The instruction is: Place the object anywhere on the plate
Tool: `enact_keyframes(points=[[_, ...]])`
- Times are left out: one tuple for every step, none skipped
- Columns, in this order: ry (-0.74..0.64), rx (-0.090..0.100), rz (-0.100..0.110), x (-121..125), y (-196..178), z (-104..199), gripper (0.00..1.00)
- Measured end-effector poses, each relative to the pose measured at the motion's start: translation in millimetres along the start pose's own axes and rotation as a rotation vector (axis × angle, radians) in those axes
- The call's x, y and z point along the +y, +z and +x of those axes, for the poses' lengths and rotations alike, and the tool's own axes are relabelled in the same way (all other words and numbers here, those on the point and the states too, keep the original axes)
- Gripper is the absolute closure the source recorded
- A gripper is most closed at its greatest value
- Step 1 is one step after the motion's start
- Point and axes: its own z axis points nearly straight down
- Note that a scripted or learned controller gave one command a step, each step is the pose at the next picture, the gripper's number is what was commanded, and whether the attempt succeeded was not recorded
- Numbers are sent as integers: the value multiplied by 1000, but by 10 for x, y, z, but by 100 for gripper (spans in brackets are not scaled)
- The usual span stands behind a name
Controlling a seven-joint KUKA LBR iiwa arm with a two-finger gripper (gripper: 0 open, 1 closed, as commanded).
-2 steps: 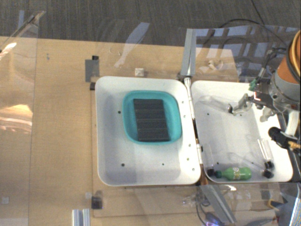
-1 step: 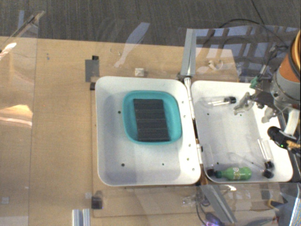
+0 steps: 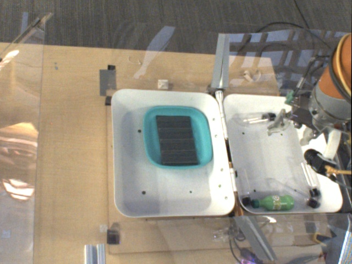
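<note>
Object: green plastic bottle [image 3: 275, 203], lying on its side along the near wall of the right shallow white bin [image 3: 264, 164], dark cap end toward the left bin.
Plate: teal rounded-square plate [image 3: 204, 136] in the left shallow white bin [image 3: 132, 169], toward its far half; carries a dark ribbed rectangular pad [image 3: 176, 140] at its centre.
Arm: grey arm with orange band [image 3: 336, 76], entering at the right edge, above the far right corner of the right bin.
Gripper: two-finger gripper [image 3: 279, 120] over the far part of the right bin, well apart from the bottle; finger spacing not readable, cannot tell whether wide or narrow; nothing visible between them.
Surroundings: tan wooden bench [image 3: 66, 164]; grey metal bar [image 3: 221, 65] running back from the seam between the bins; small white cube [image 3: 162, 84] just beyond the left bin; black cables [image 3: 275, 29] at far right.
Obstructions: raised rims of both bins between bottle and plate.
Hard to make out: glare and reflections across the left of the bench; arm cut off by the right edge.
</note>
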Motion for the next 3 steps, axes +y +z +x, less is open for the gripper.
enact_keyframes(points=[[90,0,1,37,-9,-9,0],[-107,-1,1,-32,-20,132,0],[-106,0,1,-23,103,239,0]])
